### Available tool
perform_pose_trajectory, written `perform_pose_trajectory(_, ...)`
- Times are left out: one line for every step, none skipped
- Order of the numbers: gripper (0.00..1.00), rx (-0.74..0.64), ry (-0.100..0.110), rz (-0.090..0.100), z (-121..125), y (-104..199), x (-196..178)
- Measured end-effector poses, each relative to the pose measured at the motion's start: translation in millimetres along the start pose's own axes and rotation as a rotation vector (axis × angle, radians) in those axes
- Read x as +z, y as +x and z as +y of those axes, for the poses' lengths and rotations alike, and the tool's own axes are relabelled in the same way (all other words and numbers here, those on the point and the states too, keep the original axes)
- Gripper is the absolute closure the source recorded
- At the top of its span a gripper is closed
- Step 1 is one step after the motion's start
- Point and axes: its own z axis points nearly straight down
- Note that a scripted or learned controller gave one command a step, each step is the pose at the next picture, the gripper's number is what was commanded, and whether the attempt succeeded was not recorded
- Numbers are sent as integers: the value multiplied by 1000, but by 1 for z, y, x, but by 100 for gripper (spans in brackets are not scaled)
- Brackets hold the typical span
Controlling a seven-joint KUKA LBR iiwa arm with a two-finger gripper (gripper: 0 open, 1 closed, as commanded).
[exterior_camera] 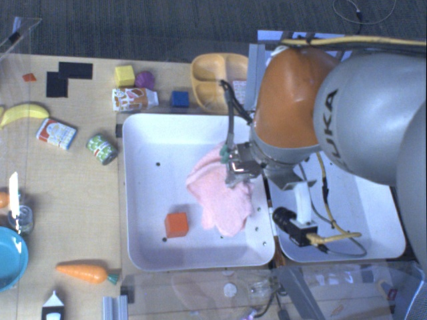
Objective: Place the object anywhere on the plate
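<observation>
Left white bin (133, 199) taken as the landmark. Inside it, toward its right side, lies a pink plate (217, 202), pale and irregular in outline, flat on the bin floor. Also inside, near the bin's lower left part and apart from the plate, sits a small orange-red cube (177, 225), resting on the bin floor, not on the plate.

The arm (347, 105), grey with an orange band, comes in across the bin's right edge. Its tool (235, 169) hangs over the plate's upper right part, close to the bin's right wall. From where I stand the wrist hides the tips, so I cannot tell whether the tool is wide, narrow, or gripping anything. A black cable runs from the wrist up past the bin's top edge.

On the desk (73, 239) left of the bin: a banana (23, 114), a small red-and-white carton (56, 134), a green can (102, 149) just beside the bin's upper left corner. Below the bin's lower left corner, a carrot (83, 272). Far left of the bin, a blue dish (10, 259) at the picture's edge.

Above the bin's top edge: a yellow block (124, 76), a purple object (145, 80), a printed box (135, 99), a blue cube (179, 99), a yellow bowl (210, 79).

Right of the bin, a second white bin (373, 239), touching or nearly so, with a black-and-yellow fitting (300, 229) over it.
</observation>
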Motion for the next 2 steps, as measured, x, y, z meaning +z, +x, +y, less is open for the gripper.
perform_pose_trajectory(100, -207, 3, 0, 20, 32, 97)
perform_pose_trajectory(100, -137, -1, 0, 21, -22, 61)
